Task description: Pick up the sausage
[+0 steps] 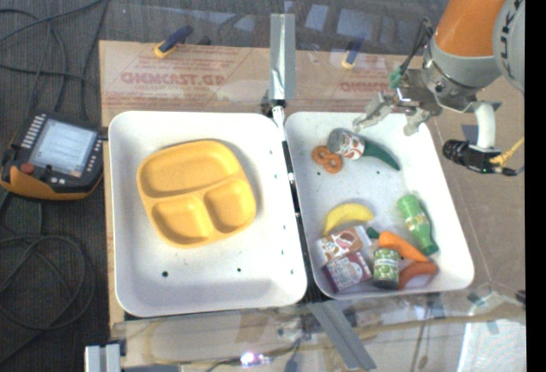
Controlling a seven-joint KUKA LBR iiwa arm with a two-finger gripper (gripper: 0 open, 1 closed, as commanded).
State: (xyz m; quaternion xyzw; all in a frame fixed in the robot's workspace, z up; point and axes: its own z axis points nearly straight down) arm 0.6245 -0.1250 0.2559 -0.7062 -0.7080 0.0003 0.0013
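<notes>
We see the pincer (pixel 394 113) hovering over the far edge of the right bin (pixel 456 217), its two fingers spread and nothing between them. The sausage (pixel 416 273), as best we can judge (it is small, reddish-orange and partly tucked under the carrot (pixel 401 245)), lies in the bin's near right corner, just beside a small green-labelled can (pixel 386 268). So it sits well apart from the pincer, toward the near side and slightly right, its long axis running roughly left to right. The yellow divided plate (pixel 198 189) in the left bin (pixel 136 276) plays no part. We expect a crowded grasp.
</notes>
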